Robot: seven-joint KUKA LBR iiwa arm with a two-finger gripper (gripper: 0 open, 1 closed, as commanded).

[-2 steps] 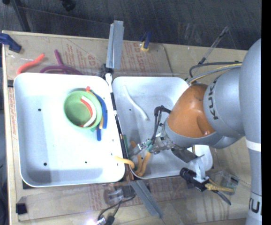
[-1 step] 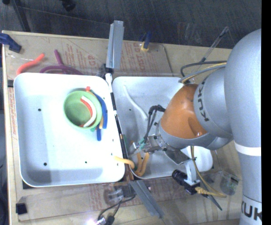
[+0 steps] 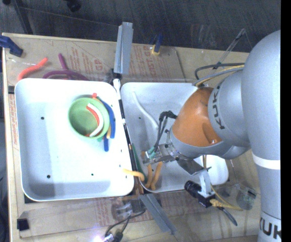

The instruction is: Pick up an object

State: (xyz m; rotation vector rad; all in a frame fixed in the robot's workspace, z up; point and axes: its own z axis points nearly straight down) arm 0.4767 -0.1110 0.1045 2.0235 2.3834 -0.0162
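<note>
My pincer (image 3: 153, 158) hangs low in the right bin (image 3: 178, 92); its opening I cannot tell. Thin orange sticks (image 3: 154, 175) beneath look light, stiff, slippery; I'd grip mid-length.

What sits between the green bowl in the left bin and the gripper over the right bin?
In the camera view, a blue stick lies against the green bowl, then bare left bin floor and the two bins' adjoining walls before the gripper.
</note>
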